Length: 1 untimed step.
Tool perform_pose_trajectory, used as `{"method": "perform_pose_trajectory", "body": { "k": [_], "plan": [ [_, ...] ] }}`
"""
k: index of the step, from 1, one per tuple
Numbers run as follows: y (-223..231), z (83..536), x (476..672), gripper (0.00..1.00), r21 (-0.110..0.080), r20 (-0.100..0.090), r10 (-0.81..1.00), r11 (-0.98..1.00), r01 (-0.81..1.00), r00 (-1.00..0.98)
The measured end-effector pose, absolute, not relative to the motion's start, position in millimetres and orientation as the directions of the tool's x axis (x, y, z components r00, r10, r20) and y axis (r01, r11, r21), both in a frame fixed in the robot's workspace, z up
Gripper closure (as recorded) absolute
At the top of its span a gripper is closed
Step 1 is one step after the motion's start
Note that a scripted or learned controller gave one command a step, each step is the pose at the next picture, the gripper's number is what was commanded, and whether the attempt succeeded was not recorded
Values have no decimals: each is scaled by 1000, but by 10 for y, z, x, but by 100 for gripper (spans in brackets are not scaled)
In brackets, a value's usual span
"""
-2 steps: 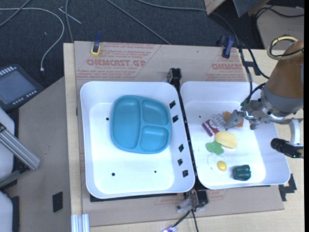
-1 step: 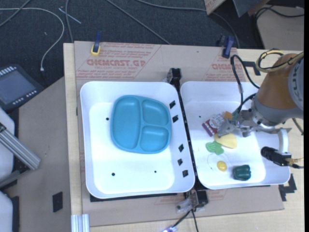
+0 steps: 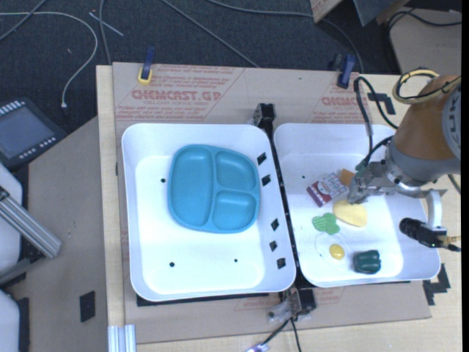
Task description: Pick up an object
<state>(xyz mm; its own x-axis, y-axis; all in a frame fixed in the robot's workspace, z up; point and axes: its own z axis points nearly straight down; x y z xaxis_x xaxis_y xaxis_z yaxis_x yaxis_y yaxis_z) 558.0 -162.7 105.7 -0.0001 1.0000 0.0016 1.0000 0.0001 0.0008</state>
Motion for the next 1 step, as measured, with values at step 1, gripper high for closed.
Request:
{"method": "perform_pose_trajectory", "body": {
  "k": [1],
  "plan": [
    [-1622, 1542, 5684, 100, 6, -1, 1000, 2, 1000, -2]
  ]
}}
